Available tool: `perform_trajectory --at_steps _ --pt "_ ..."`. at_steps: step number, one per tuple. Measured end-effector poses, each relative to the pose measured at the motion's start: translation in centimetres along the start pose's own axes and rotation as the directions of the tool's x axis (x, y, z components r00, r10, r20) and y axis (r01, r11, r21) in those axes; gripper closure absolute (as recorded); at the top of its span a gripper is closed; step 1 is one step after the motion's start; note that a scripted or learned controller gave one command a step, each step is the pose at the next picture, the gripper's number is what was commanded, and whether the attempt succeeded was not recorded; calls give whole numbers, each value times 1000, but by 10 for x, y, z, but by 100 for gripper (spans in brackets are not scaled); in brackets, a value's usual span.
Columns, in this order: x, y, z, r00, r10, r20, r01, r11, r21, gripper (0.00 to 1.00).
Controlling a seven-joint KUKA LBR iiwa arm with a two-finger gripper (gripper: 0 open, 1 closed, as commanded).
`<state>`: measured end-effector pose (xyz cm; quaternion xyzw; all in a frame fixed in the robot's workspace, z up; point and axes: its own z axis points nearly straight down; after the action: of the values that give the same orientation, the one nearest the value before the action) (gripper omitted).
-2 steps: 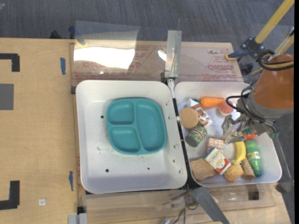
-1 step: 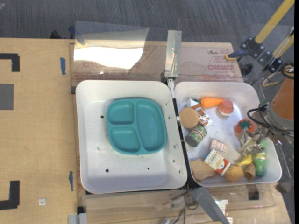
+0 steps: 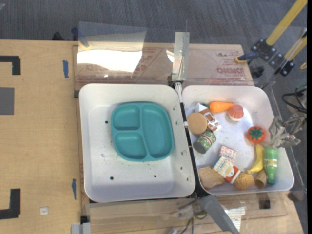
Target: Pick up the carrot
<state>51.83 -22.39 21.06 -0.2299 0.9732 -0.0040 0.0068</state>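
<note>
One orange carrot (image 3: 222, 106) near the right bin's (image 3: 265, 97) far wall; green can (image 3: 204, 141) label too small to read

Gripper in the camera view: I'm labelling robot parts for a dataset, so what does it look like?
The gripper appears as a small, pale grey metallic assembly of thin, angular parts, faint and blurred against the white right bin. No markings or colour accents can be made out on it. Dark cables loop nearby.
</note>
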Motion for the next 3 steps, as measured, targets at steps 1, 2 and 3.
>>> perform_trajectory --at_steps 1,2,3 --pt "1 2 5 1000 1 -6 -1 1000 -9 0" --pt "1 38 98 1000 15 -2 -15 1000 -4 0" --pt "-7 58 105 998 65 20 -66 998 25 0"
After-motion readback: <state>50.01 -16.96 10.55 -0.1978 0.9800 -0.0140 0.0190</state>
